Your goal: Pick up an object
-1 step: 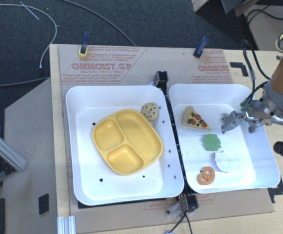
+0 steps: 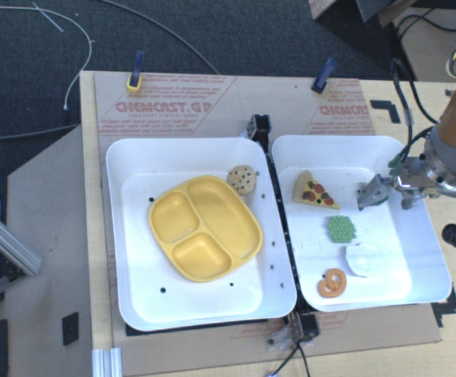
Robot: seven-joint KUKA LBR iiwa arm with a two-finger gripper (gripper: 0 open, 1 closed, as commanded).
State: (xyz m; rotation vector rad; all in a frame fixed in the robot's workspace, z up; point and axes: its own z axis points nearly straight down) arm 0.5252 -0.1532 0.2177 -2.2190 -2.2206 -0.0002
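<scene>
The claw (image 2: 372, 195) is seen low over the right bin (image 2: 424, 246), near its far right part; whether it is apart or together cannot be told. Nothing is seen held. A pizza slice (image 2: 314, 192), green piece (image 2: 341, 228), white lid (image 2: 361, 260) and pretzel (image 2: 332, 283) lie there (all apart). A yellow tray (image 2: 204, 227) and cookie (image 2: 242, 179) sit in the left bin (image 2: 134, 289).

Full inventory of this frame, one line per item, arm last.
Bins: 2, white, side by side on the bench.
Tray: 1, yellow, three compartments, left bin.
Cookie: 1, tan with dark chips, left bin, at the tray's far right corner.
Pizza slice: 1, yellow with red spots, right bin, far left.
Green piece: 1, green, right bin, middle.
White disc: 1, white, right bin, below the green piece.
Pretzel: 1, orange, right bin, near edge.
Clamps: 2, blue, bench's far edge.
Tool: 1, grey, over the right bin, right of the pizza slice.
</scene>
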